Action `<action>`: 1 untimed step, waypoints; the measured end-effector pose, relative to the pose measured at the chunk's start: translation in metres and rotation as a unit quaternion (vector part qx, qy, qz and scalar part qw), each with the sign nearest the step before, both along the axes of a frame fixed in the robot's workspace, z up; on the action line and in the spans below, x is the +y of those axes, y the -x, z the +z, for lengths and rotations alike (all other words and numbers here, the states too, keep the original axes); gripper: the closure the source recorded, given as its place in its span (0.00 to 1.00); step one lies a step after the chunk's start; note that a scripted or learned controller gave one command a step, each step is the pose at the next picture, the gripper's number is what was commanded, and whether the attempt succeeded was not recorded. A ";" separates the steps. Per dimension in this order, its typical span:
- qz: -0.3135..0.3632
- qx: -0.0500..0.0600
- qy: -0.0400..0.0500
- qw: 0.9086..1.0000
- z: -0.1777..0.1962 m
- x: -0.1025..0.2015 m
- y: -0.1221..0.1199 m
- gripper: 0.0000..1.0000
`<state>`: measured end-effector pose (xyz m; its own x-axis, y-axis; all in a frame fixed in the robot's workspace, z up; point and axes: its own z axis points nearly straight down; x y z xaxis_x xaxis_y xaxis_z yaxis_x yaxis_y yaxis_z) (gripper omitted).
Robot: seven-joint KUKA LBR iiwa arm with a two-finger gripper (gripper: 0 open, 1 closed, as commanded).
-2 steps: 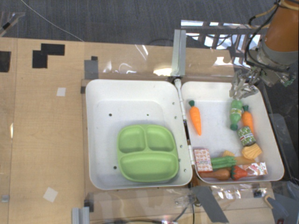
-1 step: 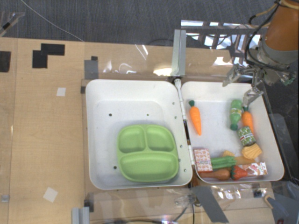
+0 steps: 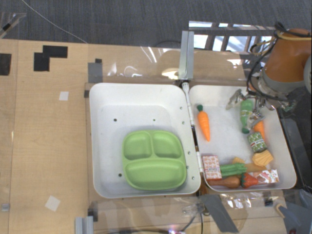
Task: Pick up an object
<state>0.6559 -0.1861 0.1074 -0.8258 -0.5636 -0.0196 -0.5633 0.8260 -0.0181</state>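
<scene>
In the right bin (image 3: 222, 130), far corner, the gripper (image 3: 254, 106) sits over a green bottle (image 3: 246, 112); can't tell if it's gripping. Carrot (image 3: 203, 123) lies apart, w/ more toys along the near wall. Best approach imo: descend straight, centre on bottle, avoid neighbours.

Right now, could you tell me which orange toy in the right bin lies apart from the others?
The carrot, with its green top: it lies alone near the bin's left wall, while the other items cluster along the right and bottom.

A green, three-compartment plastic plate (image 3: 154, 160) lies in the left shallow white bin (image 3: 105, 130). Right of the plate, an orange toy carrot (image 3: 204, 123) lies in the right white bin (image 3: 222, 130).
</scene>
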 end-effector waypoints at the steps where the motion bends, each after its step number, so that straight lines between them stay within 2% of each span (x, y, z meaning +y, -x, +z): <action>1: -0.040 0.008 -0.003 0.999 -0.019 0.003 0.031 0.00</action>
